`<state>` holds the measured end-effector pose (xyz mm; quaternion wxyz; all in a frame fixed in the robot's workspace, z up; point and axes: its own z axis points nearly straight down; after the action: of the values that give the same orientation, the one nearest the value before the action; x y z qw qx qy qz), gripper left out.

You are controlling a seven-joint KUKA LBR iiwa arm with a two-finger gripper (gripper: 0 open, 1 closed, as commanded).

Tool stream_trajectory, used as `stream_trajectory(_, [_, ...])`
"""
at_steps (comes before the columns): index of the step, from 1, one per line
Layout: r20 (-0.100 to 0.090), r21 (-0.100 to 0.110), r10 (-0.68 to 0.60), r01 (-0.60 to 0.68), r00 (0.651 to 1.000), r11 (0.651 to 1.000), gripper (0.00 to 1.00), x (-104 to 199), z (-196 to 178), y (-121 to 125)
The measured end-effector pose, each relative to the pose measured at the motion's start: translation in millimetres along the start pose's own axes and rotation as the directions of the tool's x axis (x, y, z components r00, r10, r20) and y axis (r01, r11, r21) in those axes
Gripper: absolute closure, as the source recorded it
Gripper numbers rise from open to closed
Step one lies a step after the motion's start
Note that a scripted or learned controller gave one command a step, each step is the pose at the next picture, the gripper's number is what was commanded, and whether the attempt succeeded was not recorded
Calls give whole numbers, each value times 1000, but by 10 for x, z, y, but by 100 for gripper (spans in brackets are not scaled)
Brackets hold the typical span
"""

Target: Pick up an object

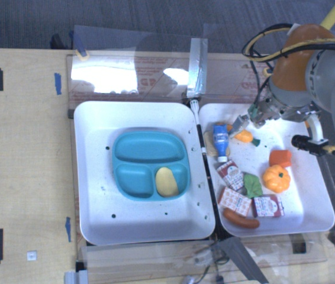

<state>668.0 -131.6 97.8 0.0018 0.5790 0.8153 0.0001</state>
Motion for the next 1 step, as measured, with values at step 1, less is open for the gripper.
stream_trajectory(1, [4, -11, 28, -28, 1000, 1000, 0, 138, -909, 73])
